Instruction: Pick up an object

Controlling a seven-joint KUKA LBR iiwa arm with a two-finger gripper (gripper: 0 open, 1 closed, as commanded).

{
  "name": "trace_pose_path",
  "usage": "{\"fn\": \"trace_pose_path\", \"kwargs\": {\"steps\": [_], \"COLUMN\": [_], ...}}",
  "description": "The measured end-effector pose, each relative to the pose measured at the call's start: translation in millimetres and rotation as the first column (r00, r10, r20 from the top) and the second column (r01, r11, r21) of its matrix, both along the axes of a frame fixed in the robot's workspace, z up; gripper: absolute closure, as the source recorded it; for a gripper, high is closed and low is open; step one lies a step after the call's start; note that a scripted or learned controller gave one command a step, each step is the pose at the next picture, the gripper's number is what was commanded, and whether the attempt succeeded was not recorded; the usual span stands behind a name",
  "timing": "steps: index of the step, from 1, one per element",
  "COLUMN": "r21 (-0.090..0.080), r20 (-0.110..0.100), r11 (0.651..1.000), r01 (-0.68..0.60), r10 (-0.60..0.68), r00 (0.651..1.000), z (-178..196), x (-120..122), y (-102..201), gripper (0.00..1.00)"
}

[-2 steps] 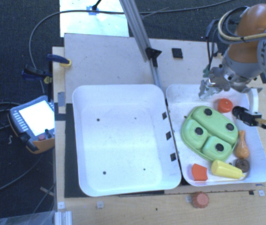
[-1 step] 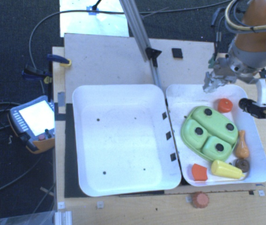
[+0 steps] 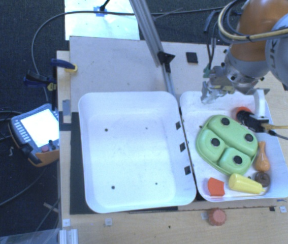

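— Where's the gripper?
— Over the right bin's far end, nothing visible between its fingers; how far apart they are, I cannot tell.
— And the objects?
— Green tray mid-bin; red block, yellow cylinder, orange pin near its front.
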State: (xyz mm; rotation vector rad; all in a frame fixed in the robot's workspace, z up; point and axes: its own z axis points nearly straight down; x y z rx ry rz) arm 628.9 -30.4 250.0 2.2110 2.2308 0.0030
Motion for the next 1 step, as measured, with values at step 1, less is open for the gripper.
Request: {"fn": "trace_pose_path", "kwargs": {"steps": [1], "r21": [0.001], "r20": [0.0], "r11": [1.0], "r01": [-0.001], "r10": [0.001], "r00": [1.0], "z": [4.9], "x": [-6.1], "y": [51.3], "gripper": [1.0]}}
